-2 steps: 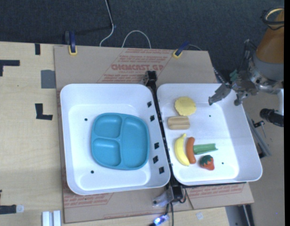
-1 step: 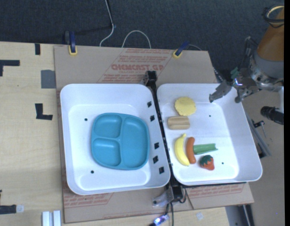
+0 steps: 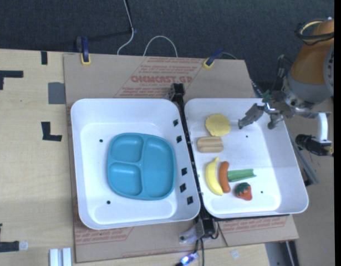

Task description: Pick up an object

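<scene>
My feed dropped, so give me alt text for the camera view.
The open tool hovers over the right bin's far edge, holding nothing; toy foods lie below. The left bin holds a blue divided plate.

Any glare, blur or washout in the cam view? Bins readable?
Camera view: even, soft lighting with faint shadows; the right bin rim runs near white but keeps its edges; blue tray and banana are sharp enough; the gripper looks slightly soft; the small print on the cardboard is barely legible.
</scene>
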{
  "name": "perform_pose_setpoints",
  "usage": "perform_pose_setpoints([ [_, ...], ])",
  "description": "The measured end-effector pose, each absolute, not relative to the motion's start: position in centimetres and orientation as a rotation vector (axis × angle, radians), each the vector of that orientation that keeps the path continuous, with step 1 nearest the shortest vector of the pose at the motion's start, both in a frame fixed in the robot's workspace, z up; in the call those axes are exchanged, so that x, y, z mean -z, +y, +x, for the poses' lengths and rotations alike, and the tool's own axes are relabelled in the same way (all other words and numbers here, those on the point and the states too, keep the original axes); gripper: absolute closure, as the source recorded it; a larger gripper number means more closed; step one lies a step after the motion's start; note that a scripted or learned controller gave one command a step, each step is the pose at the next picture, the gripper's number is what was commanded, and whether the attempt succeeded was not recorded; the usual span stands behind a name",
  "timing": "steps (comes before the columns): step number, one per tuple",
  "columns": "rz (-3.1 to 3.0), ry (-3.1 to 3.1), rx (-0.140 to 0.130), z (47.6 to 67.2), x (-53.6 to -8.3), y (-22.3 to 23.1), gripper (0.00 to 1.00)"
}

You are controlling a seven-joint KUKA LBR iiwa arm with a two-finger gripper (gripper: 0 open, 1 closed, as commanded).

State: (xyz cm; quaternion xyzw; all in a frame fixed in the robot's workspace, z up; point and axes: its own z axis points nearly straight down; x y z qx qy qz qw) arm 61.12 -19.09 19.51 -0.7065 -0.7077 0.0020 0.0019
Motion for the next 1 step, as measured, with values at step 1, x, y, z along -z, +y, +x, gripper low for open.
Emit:
perform_pose_setpoints([
  [1, -2.216, -2.219, -0.007, 60.97, -13.0, -19.04, 0.0],
])
